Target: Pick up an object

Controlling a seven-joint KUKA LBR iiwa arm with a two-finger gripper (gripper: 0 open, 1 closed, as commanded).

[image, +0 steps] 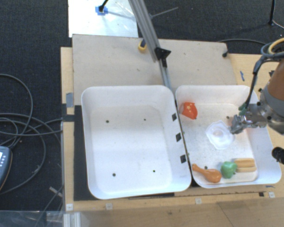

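In the right bin (262,145) lie a red-orange object (189,110) near the far left corner, a clear plastic cup (219,135) in the middle, an orange drumstick-shaped toy (207,172), a green toy (228,169) and a tan hot-dog-like piece (244,164) along the near side. My gripper (237,125) comes in from the right and sits low over the bin, just right of the clear cup and touching or nearly touching its rim.
The left bin (99,103) sits beside the right one, split by a shared rim with black markers (178,137). A grey pole (149,27) slants across the bench's far side. Cables lie on the floor at left.
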